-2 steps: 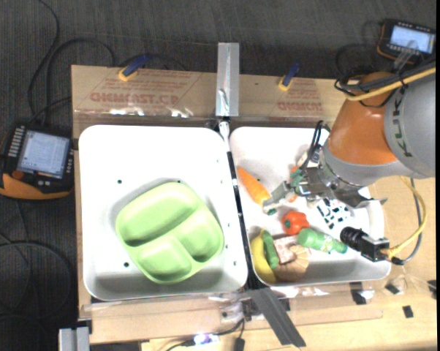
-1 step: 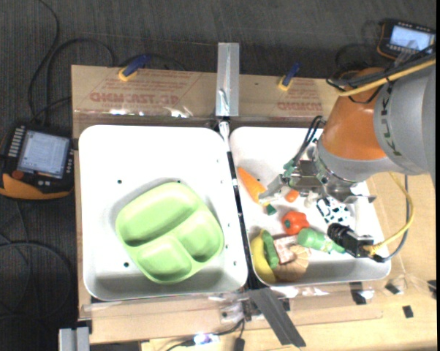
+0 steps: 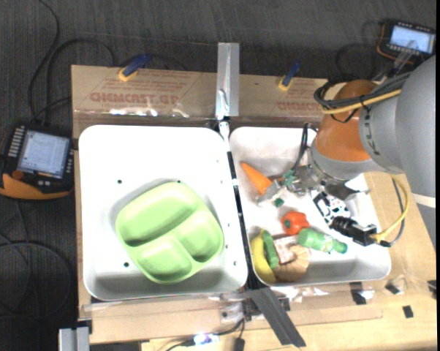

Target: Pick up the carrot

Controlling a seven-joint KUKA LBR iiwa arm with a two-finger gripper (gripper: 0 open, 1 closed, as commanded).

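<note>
Now: arm (image 3: 395, 130) reaching in from right, low over right bin (image 3: 366, 269). Gripper (image 3: 278, 191) just beside carrot (image 3: 255, 178), at its lower right tip; touching or apart, cannot tell. Pincer state unclear too, metal parts blurred together. Carrot lying tilted in right bin's upper left part, near divider wall. Below: red pepper (image 3: 295, 221), green bottle (image 3: 321, 240), banana (image 3: 260, 258) along bottom left corner. Left bin (image 3: 103, 152) carrying green divided plate (image 3: 170, 229).
</note>
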